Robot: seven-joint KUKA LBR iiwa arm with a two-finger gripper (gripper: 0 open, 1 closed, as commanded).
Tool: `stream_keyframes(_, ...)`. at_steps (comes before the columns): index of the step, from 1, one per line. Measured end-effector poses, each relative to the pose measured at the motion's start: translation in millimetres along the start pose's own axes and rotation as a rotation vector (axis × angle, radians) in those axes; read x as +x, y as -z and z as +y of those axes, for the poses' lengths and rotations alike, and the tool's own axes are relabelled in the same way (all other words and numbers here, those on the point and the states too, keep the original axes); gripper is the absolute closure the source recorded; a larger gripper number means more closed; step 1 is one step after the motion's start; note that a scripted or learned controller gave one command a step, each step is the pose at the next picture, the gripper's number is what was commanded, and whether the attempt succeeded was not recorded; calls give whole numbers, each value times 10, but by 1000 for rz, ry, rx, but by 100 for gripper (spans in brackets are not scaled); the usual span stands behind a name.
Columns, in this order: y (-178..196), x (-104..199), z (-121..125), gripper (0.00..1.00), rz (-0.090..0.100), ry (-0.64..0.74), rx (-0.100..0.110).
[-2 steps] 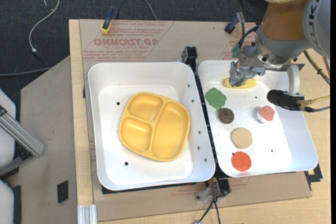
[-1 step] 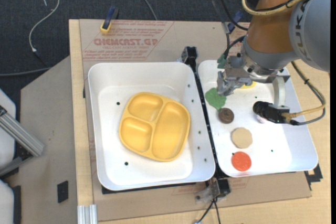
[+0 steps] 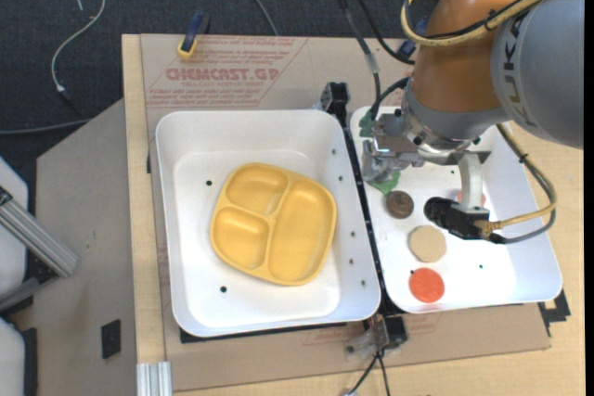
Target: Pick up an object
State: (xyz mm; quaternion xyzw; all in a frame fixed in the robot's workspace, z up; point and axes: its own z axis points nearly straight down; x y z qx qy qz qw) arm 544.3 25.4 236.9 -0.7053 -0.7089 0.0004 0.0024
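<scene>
since gripper (image 3: pixel 385 170) hangs over right bin (image 3: pixel 520 278), nearest target looks like small brown disc (image 3: pixel 400 204) just below it. probably light, stiff, low-profile; pinch across edges. fingers' state: can't tell, nothing visibly held.

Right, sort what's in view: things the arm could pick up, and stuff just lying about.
For the pick:
- brown disc
- tan disc
- red disc
- yellow divided plate
- gripper, over the right bin

Lying about:
- blue clip
- cardboard sheet
- white cable on the floor
</scene>
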Motion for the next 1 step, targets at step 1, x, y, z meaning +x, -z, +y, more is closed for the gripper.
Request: stream_keyframes(1, -175, 453, -246, 100, -1, -1, 2)
